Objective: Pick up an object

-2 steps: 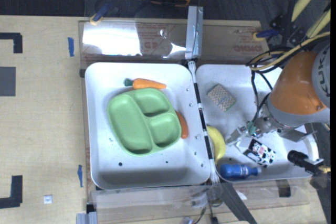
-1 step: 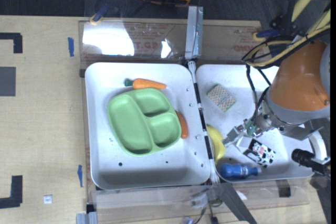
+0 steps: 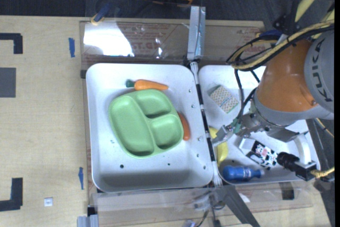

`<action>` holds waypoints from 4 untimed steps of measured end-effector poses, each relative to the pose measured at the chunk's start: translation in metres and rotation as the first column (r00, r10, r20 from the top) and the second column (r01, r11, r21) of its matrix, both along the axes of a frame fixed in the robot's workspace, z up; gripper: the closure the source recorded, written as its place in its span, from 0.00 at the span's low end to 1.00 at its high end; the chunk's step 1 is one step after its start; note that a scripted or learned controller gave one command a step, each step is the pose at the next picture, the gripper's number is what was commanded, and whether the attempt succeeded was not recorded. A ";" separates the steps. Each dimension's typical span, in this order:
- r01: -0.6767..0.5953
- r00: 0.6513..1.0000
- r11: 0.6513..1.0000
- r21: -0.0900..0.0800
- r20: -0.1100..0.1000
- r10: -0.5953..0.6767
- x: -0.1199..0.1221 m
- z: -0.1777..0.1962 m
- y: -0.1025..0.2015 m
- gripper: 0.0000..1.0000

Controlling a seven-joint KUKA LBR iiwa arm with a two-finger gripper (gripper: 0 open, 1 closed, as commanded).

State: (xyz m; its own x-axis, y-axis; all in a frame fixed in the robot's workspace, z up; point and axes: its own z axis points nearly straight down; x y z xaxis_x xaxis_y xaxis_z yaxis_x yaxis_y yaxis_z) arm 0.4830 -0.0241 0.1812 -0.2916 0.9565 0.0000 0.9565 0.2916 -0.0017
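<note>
1. The arm (image 3: 313,69) reaches in from the right of the camera view, its grey body bulking large at the right edge.
2. A wide orange band (image 3: 287,80) wraps the arm just above the wrist.
3. Yellow and black cables (image 3: 265,48) loop from the upper right over the band's top.
4. The wrist points down and leftward, ending in the hand (image 3: 236,127), which sits low at the arm's left side; its fingers are too small and cluttered to read.

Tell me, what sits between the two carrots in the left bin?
In the camera view, the green divided plate lies between them: one carrot rests along its top edge, the other carrot against its right side.
</note>
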 end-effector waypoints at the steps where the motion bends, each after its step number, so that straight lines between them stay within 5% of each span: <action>1: 0.193 0.981 0.981 -0.001 -0.001 -0.193 -0.003 0.012 -0.064 0.00; 2: 0.242 0.970 0.970 0.001 0.007 -0.242 0.080 -0.095 -0.104 0.00; 3: 0.367 0.930 0.930 0.000 0.007 -0.367 0.143 -0.096 -0.085 0.00; 4: 0.323 0.947 0.947 0.000 0.002 -0.323 0.135 -0.054 -0.139 0.00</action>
